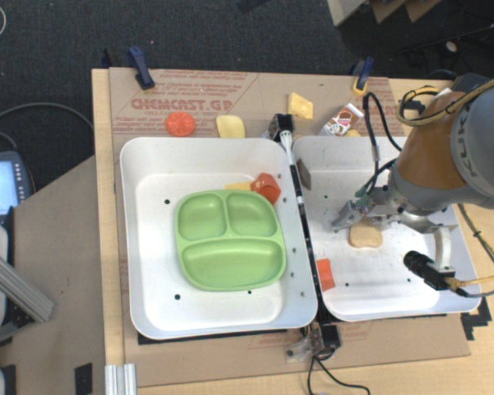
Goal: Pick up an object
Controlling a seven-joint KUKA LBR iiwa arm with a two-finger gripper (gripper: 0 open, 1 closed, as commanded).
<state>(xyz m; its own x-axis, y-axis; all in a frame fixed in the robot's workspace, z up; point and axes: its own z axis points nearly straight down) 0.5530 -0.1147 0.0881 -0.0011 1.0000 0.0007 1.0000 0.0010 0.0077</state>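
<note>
Tan biscuit-like object [365, 236] in right bin [395, 299], arm bent low overhead, claw [351, 215] just above it (grip state unclear)

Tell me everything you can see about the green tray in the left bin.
The green tray is a rounded-corner plate of what looks like smooth plastic, pale lime green, with three compartments: two smaller ones at the far side and one wide one at the near side. It lies flat and upright, slightly rotated, near the middle of the left bin. All three compartments look bare. A small red piece sits at its far right corner, seemingly touching the rim.
</note>
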